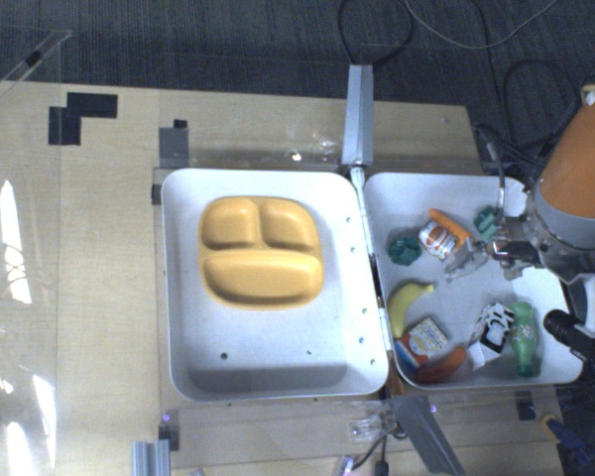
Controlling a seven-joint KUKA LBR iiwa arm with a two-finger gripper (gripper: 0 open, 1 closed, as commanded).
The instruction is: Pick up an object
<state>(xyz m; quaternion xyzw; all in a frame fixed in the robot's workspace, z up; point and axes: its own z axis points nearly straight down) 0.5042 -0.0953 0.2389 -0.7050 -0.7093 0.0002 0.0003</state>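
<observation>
- You see two shallow white bins side by side on the pale wooden worktop (99,296).
- The left white bin (188,365) holds a yellow three-compartment plastic tray (262,251), lying flat in its upper half.
- The right white bin (382,201) holds the clutter: a small orange-and-white can (439,238) near the top, a dark green crumpled item (405,250) just left of it, a yellow banana-like piece (409,300) lower down, a red-rimmed item with a printed label (431,350) at the bottom edge, a black-and-white patterned block (496,325) and a green bottle (525,340) to the right.
- The grey arm with its orange band (580,162) reaches in from the right, over that bin's upper right part.
- The gripper (474,256) sits just right of the can; you cannot tell how far the fingers are spread, nor whether they have anything.
</observation>
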